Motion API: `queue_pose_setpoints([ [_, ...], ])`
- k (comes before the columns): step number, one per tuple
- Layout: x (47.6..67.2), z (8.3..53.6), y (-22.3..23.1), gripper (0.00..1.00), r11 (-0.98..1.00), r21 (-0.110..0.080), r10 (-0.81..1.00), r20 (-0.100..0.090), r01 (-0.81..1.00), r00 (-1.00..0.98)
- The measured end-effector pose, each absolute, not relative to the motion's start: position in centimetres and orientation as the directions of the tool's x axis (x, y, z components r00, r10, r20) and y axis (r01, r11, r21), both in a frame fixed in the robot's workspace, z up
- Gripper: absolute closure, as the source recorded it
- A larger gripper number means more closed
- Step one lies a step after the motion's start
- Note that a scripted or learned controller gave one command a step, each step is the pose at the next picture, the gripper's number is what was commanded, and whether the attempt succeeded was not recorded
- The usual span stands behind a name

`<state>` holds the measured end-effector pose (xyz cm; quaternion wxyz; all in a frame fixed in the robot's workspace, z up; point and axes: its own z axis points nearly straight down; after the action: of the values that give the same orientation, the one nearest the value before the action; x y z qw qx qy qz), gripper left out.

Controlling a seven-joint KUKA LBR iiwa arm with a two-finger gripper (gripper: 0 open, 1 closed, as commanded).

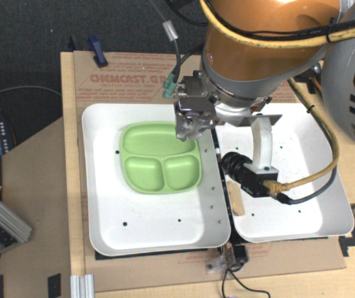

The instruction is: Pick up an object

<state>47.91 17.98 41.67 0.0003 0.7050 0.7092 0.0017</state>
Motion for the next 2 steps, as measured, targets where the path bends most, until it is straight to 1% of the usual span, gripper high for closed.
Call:
queue_pose_setpoints([
  [1,47.9,38.6,10.7,1.00,-0.007,-0.006,1.000,-0.002,1.000,0.007],
  [2,47.9,38.7,16.8,1.00,0.006,0.002,1.000,0.002,1.000,-0.006],
])
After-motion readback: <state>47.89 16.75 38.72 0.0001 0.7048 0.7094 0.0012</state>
